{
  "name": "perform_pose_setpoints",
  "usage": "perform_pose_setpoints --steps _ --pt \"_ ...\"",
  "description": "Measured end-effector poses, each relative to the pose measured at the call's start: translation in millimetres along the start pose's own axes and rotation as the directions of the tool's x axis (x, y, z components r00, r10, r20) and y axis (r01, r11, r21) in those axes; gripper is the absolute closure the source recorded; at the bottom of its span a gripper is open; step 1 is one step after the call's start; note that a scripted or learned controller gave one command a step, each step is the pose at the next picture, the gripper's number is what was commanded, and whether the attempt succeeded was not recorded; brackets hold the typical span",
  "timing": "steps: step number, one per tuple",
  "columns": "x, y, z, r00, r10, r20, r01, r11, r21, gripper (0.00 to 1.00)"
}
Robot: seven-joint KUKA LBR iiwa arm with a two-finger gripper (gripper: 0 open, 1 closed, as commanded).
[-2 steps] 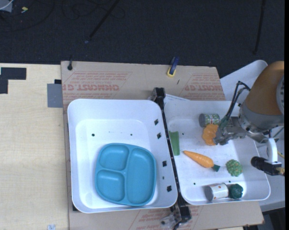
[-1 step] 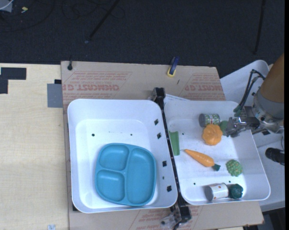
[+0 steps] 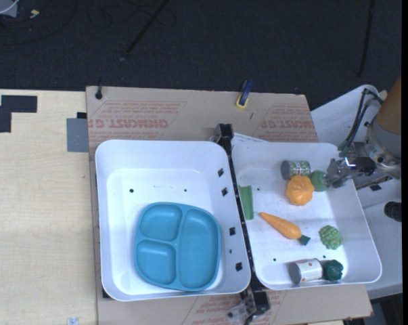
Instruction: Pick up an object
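- White plastic walls keep everything corralled: the right bin (image 3: 363, 239) holds all the loose toys, so that is where I look for something to pick.
- I see the claw (image 3: 344, 168) at the right edge of the frame, over the upper right rim of that bin; I cannot tell whether it is spread or closed, and nothing visibly sits in it.
- Nearest to it lie a small can (image 3: 297, 168) on its side, a green piece (image 3: 318, 179) and an orange fruit (image 3: 299, 190), the fruit touching both; I judge these the likeliest targets.
- A carrot (image 3: 281, 225) lies slantwise mid-bin, with a broccoli floret (image 3: 330, 236) to its right, apart.
- A second can (image 3: 306, 271) and a dark green ball (image 3: 333, 270) rest against the lower wall, awkward to reach.
- The left bin (image 3: 116, 175) carries a blue divided tray (image 3: 177, 246), probably a drop spot.
- Both bins sit on cardboard (image 3: 190, 115) over the surface (image 3: 34, 215).
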State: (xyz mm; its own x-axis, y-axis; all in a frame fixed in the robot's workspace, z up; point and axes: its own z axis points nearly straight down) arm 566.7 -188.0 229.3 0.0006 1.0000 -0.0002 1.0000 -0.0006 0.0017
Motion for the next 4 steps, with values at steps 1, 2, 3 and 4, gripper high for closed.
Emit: perform_pose_setpoints --steps 1,2,3,4 --pt "62.1 -11.4 3.1 1.0 -0.004 -0.003 0.004 1.0 0.006 1.0" --pt "111.9 -31.3 -4.9 1.0 -0.005 -0.003 0.005 1.0 0.005 1.0" --pt "126.7 -28.2 7.8 1.0 -0.002 -0.002 0.002 1.0 0.007 1.0" --pt "115.3 -30.8 -6.4 1.0 0.0 0.0 0.0 1.0 0.003 1.0"
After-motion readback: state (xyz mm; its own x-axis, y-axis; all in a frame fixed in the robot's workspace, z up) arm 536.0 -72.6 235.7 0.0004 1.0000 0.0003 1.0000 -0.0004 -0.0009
